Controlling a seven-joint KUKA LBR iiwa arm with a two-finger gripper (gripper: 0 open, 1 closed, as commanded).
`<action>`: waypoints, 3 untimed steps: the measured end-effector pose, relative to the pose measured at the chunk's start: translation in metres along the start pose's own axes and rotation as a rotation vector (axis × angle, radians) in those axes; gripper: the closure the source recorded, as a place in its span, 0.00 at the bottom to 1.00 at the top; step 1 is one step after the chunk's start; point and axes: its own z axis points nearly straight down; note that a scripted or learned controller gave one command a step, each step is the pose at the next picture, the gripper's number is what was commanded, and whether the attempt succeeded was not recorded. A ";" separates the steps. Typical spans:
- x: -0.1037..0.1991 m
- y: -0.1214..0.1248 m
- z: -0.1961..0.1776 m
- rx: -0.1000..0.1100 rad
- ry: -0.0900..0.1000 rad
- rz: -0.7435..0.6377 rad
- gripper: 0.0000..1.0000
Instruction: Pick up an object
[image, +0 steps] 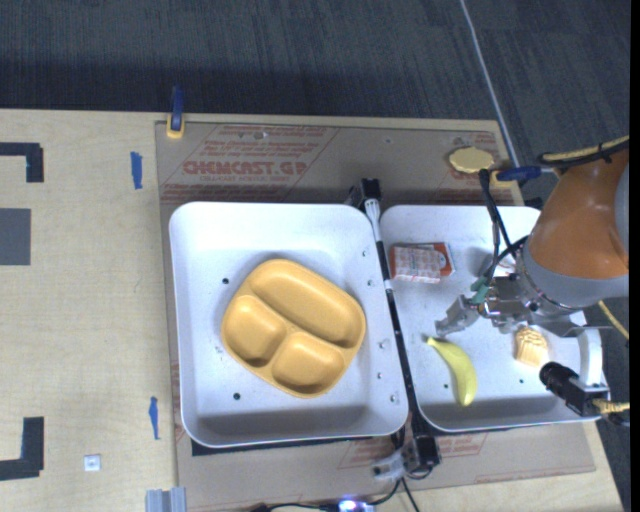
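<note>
The right bin (452, 222) holds a yellow banana (458, 368) near its front left, a red and white packet (420, 262) near its back left, and a small tan object (530, 346) to the right. My gripper (458, 318) hangs over the middle of this bin, just above and behind the banana's stem end and in front of the packet. I see nothing held in it. The grey arm with its orange band (585, 235) covers the bin's right side.
In the left bin (195, 235) lies a large yellow divided plate (292, 326). The two bins' rims meet in a ridge (385, 300). On the cardboard behind the right bin sits a yellow disc (472, 159). Cables (497, 215) trail from the arm.
</note>
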 end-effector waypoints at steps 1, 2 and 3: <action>-0.016 -0.003 0.099 -0.003 0.000 -0.001 0.00; -0.016 -0.002 0.088 -0.008 -0.001 0.001 1.00; -0.016 -0.001 0.078 -0.011 -0.002 0.001 1.00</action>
